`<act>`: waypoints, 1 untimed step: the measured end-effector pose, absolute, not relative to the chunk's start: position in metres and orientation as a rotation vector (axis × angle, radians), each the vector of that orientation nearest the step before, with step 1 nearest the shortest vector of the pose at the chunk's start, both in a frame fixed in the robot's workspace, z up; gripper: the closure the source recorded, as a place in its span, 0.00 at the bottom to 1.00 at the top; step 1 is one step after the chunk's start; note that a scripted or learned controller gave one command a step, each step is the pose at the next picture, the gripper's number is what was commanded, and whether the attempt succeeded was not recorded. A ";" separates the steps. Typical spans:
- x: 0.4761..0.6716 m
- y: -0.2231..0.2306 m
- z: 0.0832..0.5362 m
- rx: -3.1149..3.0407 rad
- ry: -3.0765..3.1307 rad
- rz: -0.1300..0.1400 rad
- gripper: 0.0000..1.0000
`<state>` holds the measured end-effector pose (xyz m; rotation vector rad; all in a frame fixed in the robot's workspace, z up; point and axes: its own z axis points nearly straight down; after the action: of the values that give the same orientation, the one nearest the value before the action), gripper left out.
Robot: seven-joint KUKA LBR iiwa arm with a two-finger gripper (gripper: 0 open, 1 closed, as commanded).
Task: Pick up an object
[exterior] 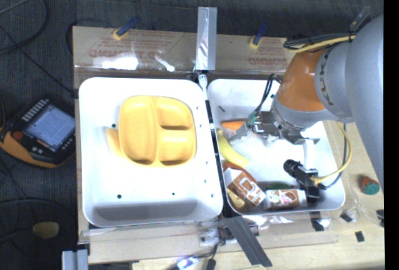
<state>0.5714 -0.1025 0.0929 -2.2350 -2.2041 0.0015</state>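
Observation:
My gripper [260,128] hangs low inside the right bin [333,200], under the orange band of the arm [302,91]. Just left of it lies a small orange piece [233,126], close to the gripper or touching it; I cannot tell which. A yellow banana [230,154] lies along the bin's left wall below that. At the front of the bin sit a brown patterned packet [245,191] and a dark bottle with a red and white label [283,198]. Whatever is directly under the wrist is hidden.
The left bin [100,200] holds a yellow divided tray [156,129]. A black cable fitting [300,173] with a yellow cable hangs from the arm over the right bin's lower right. A handheld device [42,131] lies on the floor at the left.

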 end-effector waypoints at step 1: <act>0.588 -0.112 0.089 -1.999 -2.431 -0.006 0.00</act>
<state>0.5879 -0.1117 0.0893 -1.9995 -2.4307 -0.0058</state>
